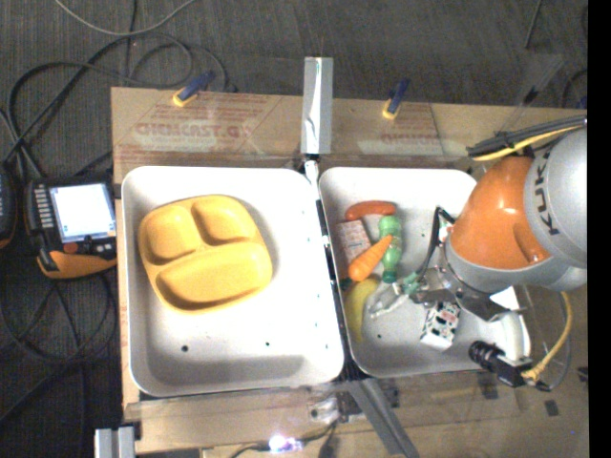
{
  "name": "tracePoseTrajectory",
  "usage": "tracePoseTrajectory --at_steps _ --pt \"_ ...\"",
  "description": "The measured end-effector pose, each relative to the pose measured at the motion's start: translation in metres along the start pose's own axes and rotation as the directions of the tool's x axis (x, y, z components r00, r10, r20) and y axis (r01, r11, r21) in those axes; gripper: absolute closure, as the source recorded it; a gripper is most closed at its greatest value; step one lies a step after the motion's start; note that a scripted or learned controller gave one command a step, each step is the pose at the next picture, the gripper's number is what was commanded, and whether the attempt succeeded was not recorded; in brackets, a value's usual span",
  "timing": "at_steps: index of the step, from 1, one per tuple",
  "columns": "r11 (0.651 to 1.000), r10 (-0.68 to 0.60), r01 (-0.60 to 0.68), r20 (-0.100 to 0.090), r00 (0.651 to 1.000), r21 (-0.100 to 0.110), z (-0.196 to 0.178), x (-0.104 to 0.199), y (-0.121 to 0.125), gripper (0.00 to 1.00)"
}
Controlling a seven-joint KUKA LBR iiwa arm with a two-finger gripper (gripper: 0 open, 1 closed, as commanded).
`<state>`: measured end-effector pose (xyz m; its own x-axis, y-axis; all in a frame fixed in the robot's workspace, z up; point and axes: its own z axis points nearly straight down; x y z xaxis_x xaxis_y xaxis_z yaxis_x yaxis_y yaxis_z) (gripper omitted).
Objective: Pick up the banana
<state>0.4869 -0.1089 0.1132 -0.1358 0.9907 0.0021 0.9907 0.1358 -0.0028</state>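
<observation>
pincer: the pincer [389, 299] is down low in the right bin, lower middle of the frame, tucked under the arm's orange band. Whether it's wide or pinched, I honestly can't tell from this angle.

banana: the banana [360, 302] is a yellow shape lying in the right bin, just left of the pincer, hard against the bin's left wall. It looks right beside the pincer tip, maybe touching, but I can't see it sitting between anything.

progress: my read is that the reach is done and the grab isn't confirmed. The banana looks like it's lying on the bin floor, so lifting is all still to do.

neighbours: a carrot [370, 257] lies at a slant just above the banana, with a green veggie [389, 247] next to it and a red sausage [369, 210] further up. It's crowded, so a sloppy close could catch the carrot instead.

other stuff: a small white box [438, 323] sits lower right of the pincer.

left bin: the left bin [286, 351] holds a yellow divided tray [204, 250], well apart from the action.
</observation>
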Motion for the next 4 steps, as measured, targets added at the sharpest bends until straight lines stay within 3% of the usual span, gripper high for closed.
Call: tracePoseTrajectory --at_steps 1,2,3,4 --pt "0.997 -0.079 0.079 0.009 0.997 -0.011 0.023 -0.003 0.048 0.0" --pt "0.975 -0.219 0.219 0.019 0.976 -0.018 0.022 0.004 0.003 0.0" --pt "0.925 -0.379 0.379 0.016 0.925 -0.011 0.022 -0.007 0.078 0.0" --pt "0.936 -0.351 0.351 0.015 0.936 -0.014 0.023 0.004 0.015 0.0"
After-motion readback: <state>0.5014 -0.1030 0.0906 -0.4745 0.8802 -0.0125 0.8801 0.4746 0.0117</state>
